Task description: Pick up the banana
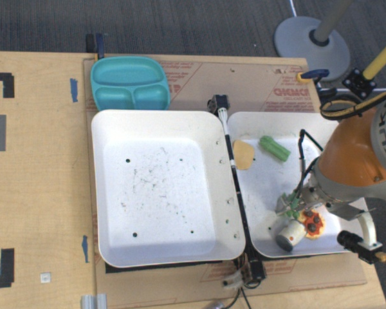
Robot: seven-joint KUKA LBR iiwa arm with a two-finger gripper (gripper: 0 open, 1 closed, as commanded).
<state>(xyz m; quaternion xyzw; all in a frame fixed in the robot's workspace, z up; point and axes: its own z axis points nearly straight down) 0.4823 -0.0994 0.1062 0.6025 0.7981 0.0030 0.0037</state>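
Banana (243, 154) – the only yellowish item, a pale, smooth, rounded piece, shape not resolved well enough to be sure. It lies flat in the right bin (264, 185), at its far left, touching or just beside the wall shared with the left bin (157, 185). Bare white floor is open on its near side; the dividing wall closes off its left.

Green oblong piece (274, 149), matte, lies just to the right of it and apart from it.

Gripper (296, 208) sits low over the near right part of the same bin, well apart from the banana, under the orange band (354, 156) of the arm. How far open it is cannot be told – the wrist covers it. Directly beside it is a small clutter: a pale grey cylinder (289, 235) lying on its side and a red-orange item (312, 223).

Left bin floor is scuffed, with small dark specks. A teal divided tray (130, 82) lies on the desk (38, 172) beyond it.
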